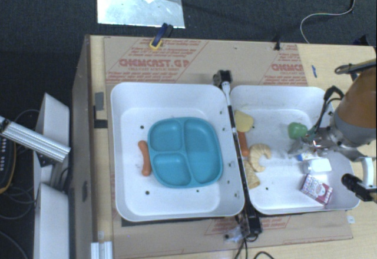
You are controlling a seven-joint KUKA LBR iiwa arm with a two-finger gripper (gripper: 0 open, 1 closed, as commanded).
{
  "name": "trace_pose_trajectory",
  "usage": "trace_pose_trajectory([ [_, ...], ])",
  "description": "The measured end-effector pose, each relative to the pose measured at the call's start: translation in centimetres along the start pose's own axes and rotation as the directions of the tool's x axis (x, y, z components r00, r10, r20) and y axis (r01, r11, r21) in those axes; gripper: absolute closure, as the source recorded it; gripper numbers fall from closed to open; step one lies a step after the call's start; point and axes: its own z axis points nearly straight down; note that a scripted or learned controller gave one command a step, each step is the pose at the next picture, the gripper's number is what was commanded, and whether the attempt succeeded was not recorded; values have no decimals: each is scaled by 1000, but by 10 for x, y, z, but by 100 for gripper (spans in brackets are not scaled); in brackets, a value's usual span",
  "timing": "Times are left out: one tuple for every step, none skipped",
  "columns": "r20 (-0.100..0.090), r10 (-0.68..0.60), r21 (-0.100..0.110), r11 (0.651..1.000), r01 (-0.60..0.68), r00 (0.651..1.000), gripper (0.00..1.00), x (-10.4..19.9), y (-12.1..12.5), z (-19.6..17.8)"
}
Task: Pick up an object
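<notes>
Hovering low in rt bin (277, 208), pincer (301, 147) beside green obj (297, 130), can't tell if open/closed.

Two white bins (121, 134), one blue divided plate (185, 152), one sausage (144, 158), one green ball (297, 130), one small carton (316, 189).

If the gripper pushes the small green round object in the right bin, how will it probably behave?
The green object looks rounded and smooth, so it would probably roll across the right bin's flat floor rather than slide. It looks small, so probably light. With curved sides, it may slip out of the gripper nearby.
</notes>
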Motion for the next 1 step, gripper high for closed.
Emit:
trace_pose_trajectory([
  [2, -2, -5, 1000, 2, 1000, 0, -5, 64, -18],
])
